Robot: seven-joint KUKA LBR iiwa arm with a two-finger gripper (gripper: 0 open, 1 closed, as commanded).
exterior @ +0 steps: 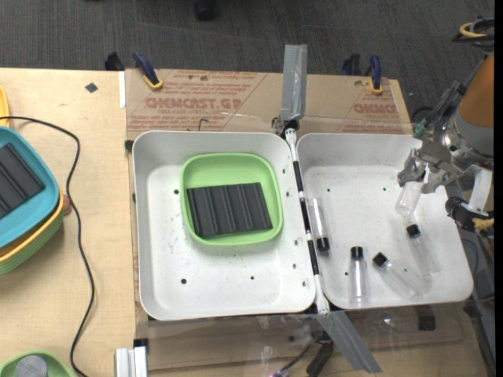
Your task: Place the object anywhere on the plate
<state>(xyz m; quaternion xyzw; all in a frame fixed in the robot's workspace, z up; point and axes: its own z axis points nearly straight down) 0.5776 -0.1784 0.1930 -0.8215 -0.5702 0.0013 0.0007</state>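
A green plate [271, 181] sits in the left bin [157, 234] with a dark ridged pad [228, 209] lying on it. My gripper [419, 175] is over the right side of the right bin [346, 179], far from the plate. It is shut on the upper end of a clear vial [407, 200], which points down toward me with its black cap [413, 230] at the low end. Several more clear vials lie in that bin: one along the left wall [316, 225], one near the front [357, 272] and one at the front right [397, 275].
A raised divider [302, 210] runs between the two bins. Cardboard [196, 99] with clamps lies behind them. A teal and yellow stack of dishes [23, 203] and a black cable [77, 210] are on the wooden bench at the left.
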